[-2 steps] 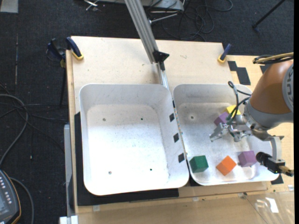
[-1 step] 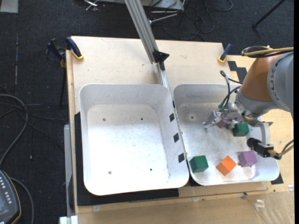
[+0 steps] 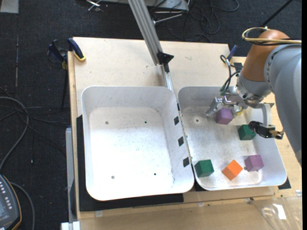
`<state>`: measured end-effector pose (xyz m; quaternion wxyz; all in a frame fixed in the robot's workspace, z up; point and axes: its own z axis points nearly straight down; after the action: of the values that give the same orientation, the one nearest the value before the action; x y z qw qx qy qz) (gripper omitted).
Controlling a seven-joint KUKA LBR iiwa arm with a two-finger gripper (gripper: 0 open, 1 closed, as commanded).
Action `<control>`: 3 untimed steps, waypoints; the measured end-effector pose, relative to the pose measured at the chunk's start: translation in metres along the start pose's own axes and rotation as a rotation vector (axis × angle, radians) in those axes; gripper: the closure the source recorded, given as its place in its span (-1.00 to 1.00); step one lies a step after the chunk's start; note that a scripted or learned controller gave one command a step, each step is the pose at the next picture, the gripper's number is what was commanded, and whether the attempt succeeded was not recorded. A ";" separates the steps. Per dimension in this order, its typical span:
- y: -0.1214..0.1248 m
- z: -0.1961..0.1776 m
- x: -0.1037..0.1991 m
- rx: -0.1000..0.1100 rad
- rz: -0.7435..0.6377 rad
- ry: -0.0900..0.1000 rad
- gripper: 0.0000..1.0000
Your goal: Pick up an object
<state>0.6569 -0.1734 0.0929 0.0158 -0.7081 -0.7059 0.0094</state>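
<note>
Worktop (image 3: 120, 61): pale tan board on dark carpeted floor (image 3: 33, 28). Two shallow white bins sit on it side by side, walls touching at centre: left bin (image 3: 88, 99), right bin (image 3: 273, 176). Small black tabs (image 3: 181, 141) along the shared wall. Slanted aluminium rail (image 3: 144, 23) runs from the top edge down to a black bracket (image 3: 164, 59) at the bins' junction. Blue-and-yellow clamp (image 3: 72, 49) at the worktop's far-left corner. Black cables (image 3: 211, 8) lie on the floor beyond the worktop.

grey arm (image 3: 287, 75), orange band, perhaps cabled
</note>
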 end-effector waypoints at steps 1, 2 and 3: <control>-0.001 -0.009 0.001 -0.005 -0.002 -0.002 1.00; 0.007 -0.107 0.105 -0.046 -0.014 -0.007 1.00; -0.040 -0.184 0.090 -0.043 -0.001 -0.011 1.00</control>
<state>0.6241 -0.0849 0.2791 -0.0034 -0.7079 -0.7063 -0.0021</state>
